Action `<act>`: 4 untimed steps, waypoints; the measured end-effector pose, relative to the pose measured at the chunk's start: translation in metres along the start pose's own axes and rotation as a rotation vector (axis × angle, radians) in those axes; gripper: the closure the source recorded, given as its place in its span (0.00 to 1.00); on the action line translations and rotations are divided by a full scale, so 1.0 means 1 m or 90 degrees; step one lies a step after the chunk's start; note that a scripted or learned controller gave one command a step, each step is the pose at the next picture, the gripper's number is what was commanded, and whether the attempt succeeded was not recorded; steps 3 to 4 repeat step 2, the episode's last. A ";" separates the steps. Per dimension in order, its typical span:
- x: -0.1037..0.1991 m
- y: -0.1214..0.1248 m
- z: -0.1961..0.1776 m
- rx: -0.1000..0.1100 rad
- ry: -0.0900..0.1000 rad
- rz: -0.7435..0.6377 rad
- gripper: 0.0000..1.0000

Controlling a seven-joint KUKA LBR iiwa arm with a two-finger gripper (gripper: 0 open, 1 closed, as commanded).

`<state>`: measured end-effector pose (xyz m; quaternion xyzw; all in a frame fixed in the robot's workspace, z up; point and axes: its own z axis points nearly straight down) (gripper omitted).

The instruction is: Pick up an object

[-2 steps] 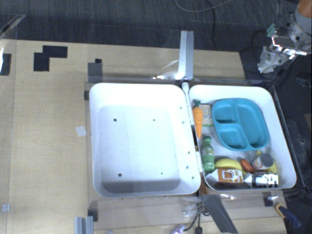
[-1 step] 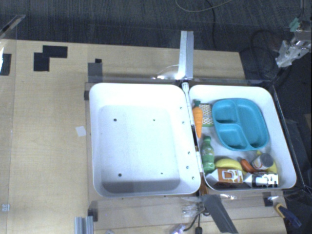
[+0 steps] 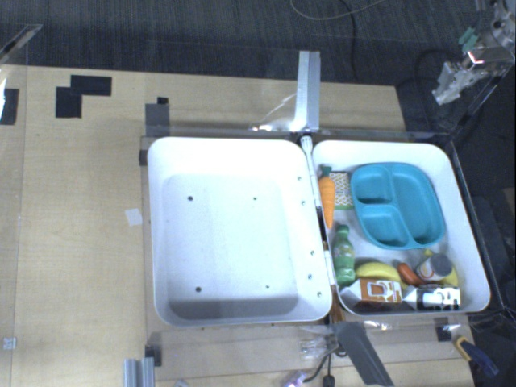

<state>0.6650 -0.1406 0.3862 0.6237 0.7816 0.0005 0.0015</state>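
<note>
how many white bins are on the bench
2. The left bin sits in the middle of the bench; the right bin stands beside it and holds a blue divided tray, a carrot, a green bottle and other small items.

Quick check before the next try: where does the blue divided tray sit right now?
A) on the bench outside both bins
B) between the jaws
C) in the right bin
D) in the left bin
C: the blue divided tray lies flat inside the right bin, toward its far side, with the carrot beside it.
</note>
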 end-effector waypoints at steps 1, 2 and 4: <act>0.039 -0.015 -0.006 0.001 0.000 0.018 1.00; -0.021 0.001 0.000 0.001 0.000 0.075 1.00; -0.021 0.001 0.000 0.001 0.000 0.075 1.00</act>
